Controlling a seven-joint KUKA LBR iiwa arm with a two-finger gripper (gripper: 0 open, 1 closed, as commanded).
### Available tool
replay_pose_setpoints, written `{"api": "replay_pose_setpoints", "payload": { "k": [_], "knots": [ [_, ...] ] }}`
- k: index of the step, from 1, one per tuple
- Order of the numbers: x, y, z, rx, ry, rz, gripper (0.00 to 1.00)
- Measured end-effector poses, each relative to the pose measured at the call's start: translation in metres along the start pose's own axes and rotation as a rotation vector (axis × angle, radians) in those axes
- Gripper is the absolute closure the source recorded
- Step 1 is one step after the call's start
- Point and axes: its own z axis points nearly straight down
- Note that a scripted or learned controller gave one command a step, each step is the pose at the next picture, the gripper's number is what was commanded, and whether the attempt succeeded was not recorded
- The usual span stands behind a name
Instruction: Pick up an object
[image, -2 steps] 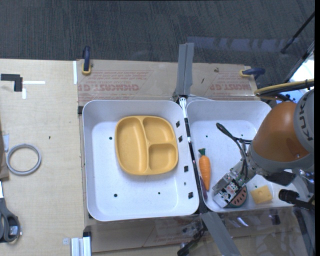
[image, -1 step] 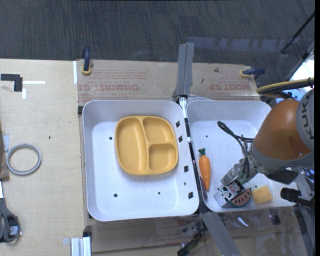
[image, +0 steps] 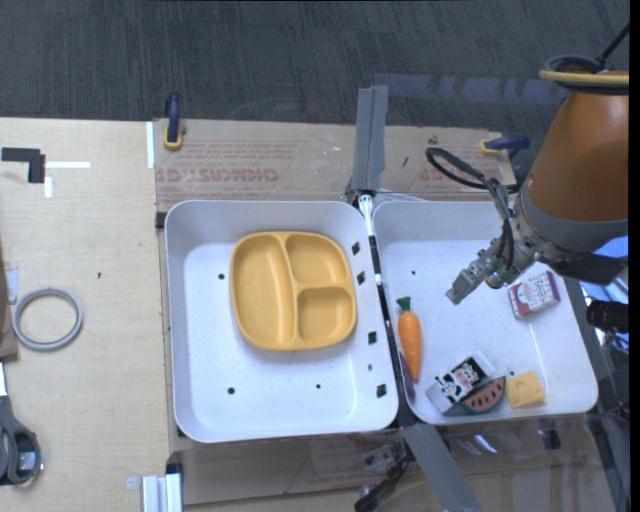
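Two shallow white bins sit side by side on the bench. The left bin holds a yellow divided plate, lying flat toward the bin's upper middle, with three compartments facing up. The right bin holds the small things: a toy carrot with a green top lies along the bin's left wall, pointing toward the near edge; a black-and-white carton lies near the front edge, with a watermelon slice touching its right side and a yellow cheese block just beside that. A small red-and-white carton lies on the right side of the bin. The arm, grey with a wide orange band, reaches in from the right, and its gripper hangs over the middle of the right bin, tilted down and to the left, between the carrot and the red-and-white carton. Nothing shows between its tips, and whether they stand apart or together cannot be told from this angle. On the bench left of the bins lie a grey ring and, nearer the front corner, a pair of scissors.
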Motion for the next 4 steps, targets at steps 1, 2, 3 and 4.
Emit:
{"api": "replay_pose_setpoints", "payload": {
  "k": [1, 2, 3, 4],
  "knots": [
    [0.018, -0.018, -0.028, 0.0, 0.0, 0.038, 1.0],
    [-0.039, -0.057, -0.004, 0.001, 0.002, -0.157, 1.0],
    [-0.127, -0.084, 0.052, 0.001, 0.002, -0.138, 1.0],
    [-0.115, -0.022, 0.19, 0.001, 0.001, 0.346, 1.0]
  ]
}}
